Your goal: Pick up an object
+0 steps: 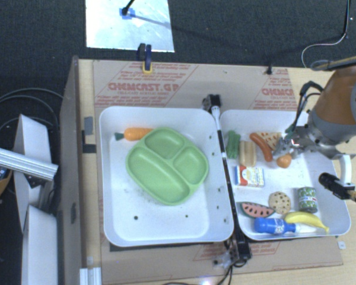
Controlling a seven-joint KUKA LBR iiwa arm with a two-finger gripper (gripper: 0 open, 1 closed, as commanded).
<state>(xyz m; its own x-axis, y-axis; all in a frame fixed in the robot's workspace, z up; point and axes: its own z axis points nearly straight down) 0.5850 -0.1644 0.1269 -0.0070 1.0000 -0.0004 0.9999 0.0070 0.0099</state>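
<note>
Dark carpet surrounds the tabletop [166, 79], which is lined with printed cardboard and carries two shallow white bins side by side. The left bin [115, 218] holds a green divided plate [166, 165], taken here as the landmark, lying slightly tilted near the bin's centre. A toy carrot [136, 133] lies just beyond the plate's far left edge, touching or nearly touching it.

The right bin [338, 215], right of the plate across the shared divider, holds the remaining items. Nearest the plate, against the divider, lies a green vegetable piece [232, 142], with a pale bread-like piece [247, 153] beside it on the side away from the plate. Further right lie a sausage [261, 145] and a small orange object [283, 160]. A small red-and-white carton [250, 176] sits below these. Toward the near edge lie a watermelon slice [254, 209], a cookie [279, 202], a blue bottle [274, 225] on its side, a banana [305, 219] and a green can [307, 199] standing upright.

The grey arm with its orange band [338, 94] reaches in well to the plate's right. The claw [288, 146] hangs just above the orange object and beside the sausage. Whether the claw is spread or pressed together cannot be told; no item is seen between its tips.
</note>
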